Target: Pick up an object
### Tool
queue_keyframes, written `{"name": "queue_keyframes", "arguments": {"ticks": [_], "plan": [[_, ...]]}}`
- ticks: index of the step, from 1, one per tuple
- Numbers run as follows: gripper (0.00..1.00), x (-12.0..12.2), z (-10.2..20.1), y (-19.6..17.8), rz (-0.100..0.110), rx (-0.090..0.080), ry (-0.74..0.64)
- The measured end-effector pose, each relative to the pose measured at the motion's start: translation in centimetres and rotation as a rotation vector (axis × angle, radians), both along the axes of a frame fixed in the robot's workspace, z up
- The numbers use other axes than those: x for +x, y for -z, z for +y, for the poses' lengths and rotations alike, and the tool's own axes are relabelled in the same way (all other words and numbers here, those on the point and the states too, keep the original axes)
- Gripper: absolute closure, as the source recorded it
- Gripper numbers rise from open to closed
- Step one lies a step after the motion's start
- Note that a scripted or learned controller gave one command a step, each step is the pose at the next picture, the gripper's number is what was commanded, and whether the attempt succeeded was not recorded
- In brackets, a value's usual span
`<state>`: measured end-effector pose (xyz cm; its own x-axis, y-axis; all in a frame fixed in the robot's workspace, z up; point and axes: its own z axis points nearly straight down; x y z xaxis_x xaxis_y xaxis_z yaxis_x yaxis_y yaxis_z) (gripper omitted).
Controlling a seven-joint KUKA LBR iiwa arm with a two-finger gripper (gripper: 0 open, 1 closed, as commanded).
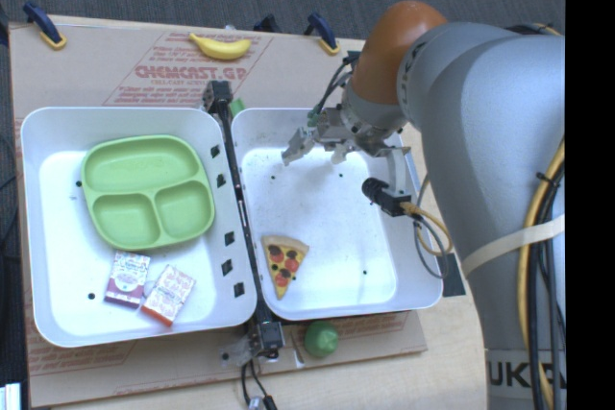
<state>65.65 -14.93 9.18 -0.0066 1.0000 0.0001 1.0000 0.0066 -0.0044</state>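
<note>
A toy pizza slice [283, 262] lies flat in the right bin [384, 288], near its front left corner. My gripper [316, 153] hangs over the back part of that bin, well behind the pizza slice. Its two fingers [292, 152] are spread apart and nothing sits between them. In the left bin [43, 235] a green divided plate [147, 188] rests at the middle. Two small snack packets [128, 278] [169, 293] lie in front of the plate.
A yellow toy banana [221, 44] lies on the cardboard behind the bins. A green ball [322, 338] sits outside the right bin's front edge. Blue clamps [323, 31] hold the cardboard's back edge. The grey arm [480, 139] covers the right side.
</note>
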Motion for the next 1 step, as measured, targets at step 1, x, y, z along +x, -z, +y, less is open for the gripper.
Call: {"name": "queue_keyframes", "arguments": {"ticks": [1], "plan": [[1.00,0.04,0.01,-1.06,0.001,0.000,-0.002]]}}
